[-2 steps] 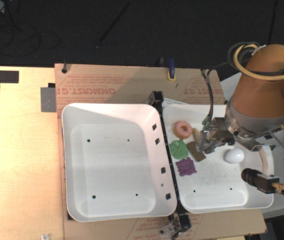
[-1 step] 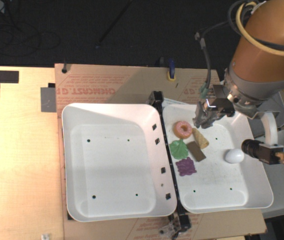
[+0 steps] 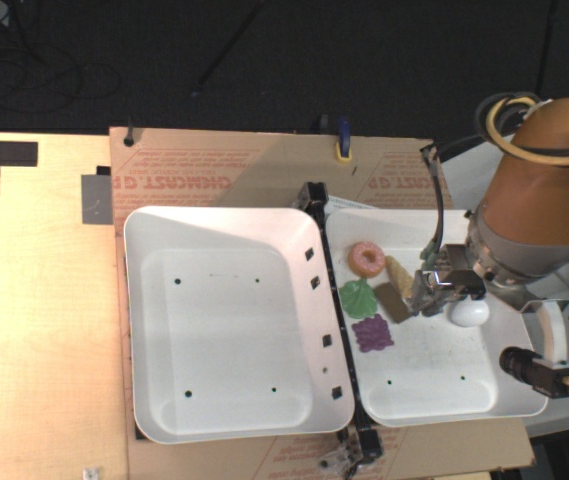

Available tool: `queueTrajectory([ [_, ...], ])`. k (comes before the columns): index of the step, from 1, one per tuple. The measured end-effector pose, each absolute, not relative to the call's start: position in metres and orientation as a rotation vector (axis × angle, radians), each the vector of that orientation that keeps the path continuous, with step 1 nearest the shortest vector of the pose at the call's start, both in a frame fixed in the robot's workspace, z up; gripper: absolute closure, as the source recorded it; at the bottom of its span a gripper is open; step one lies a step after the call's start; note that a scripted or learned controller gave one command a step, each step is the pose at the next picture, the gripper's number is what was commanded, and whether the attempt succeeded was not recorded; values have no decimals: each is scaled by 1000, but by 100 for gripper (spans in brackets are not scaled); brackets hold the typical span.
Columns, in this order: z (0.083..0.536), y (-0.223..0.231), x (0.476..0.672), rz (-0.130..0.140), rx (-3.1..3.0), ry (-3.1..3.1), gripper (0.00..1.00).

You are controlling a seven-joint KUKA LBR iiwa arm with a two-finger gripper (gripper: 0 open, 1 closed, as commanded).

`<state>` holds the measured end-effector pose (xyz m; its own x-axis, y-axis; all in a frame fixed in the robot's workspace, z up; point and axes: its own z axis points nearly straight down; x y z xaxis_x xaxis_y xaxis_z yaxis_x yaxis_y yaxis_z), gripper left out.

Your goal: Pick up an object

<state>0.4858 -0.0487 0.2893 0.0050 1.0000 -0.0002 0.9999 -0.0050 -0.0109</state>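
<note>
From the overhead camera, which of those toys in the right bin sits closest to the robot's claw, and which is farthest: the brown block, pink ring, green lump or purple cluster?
Measured from the gripper:
1. Brown rectangular block, just to its left.
2. Pink ring-shaped doughnut toy, up-left, and green leafy lump, left: too close to call.
3. Purple grape-like cluster, lower-left, farthest.

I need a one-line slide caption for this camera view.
Grey arm's gripper low in right white bin beside pink ring, green lump, purple cluster.
</note>
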Motion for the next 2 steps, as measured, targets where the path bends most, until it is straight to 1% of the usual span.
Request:
queueTrajectory([
  [1,312,15,476,1,-2214,-2227,100],
  [2,468,59,506,-21,-2221,-2235,100],
])
